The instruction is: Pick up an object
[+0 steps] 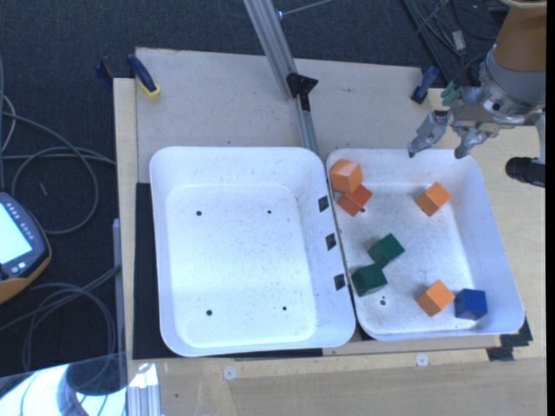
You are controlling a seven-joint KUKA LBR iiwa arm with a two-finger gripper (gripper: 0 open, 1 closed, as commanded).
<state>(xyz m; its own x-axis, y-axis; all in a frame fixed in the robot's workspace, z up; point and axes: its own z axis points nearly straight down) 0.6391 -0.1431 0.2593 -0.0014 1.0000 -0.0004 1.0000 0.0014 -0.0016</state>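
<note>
My gripper (444, 143) hangs over the far edge of the right bin (494, 232), open, with nothing between its fingers. The bin holds several blocks. An orange block (432, 198) lies nearest, a little in front of the gripper. Two orange blocks (346, 176) (354, 199) sit against the bin's left wall. Two green blocks (386, 250) (369, 279) lie in the middle. Another orange block (434, 297) and a blue block (470, 303) rest at the near right corner.
The left bin (234, 250) stands beside the right one. A grey metal bar (273, 50) slants down from the top to the gap between the bins. Cables lie off the bench at left and top right.
</note>
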